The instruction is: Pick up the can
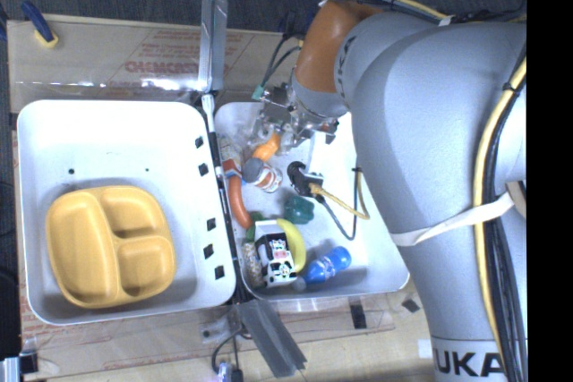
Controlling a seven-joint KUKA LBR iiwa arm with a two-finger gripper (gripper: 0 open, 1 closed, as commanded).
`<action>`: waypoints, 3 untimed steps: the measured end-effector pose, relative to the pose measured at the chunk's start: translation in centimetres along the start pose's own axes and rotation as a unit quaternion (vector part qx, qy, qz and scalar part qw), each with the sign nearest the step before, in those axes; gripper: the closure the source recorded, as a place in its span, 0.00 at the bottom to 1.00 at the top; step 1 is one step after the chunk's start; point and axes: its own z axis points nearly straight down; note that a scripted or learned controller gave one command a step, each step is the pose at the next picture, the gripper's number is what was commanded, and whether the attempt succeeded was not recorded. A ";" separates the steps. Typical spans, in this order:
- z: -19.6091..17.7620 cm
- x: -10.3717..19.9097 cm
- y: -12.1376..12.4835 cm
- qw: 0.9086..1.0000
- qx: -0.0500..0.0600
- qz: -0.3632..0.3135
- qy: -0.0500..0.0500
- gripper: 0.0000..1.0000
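Camera view: tool above can.

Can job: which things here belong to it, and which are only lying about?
Belongs:
can
hand
right bin

Lying about:
yellow tray
left bin
blue toy
orange stick
green piece
cow-print box

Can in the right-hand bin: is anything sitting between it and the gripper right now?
Yes. A small orange piece lies between the gripper and the can, close against the can's far side. A long orange toy also crowds its left.
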 end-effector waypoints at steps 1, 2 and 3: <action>0.0 0.0 0.0 1.000 0.000 0.000 0.000 0.00; -6.4 -3.4 -5.3 1.000 -0.002 0.022 0.001 0.00; -8.8 -0.4 -13.8 0.999 -0.002 -0.044 0.001 0.00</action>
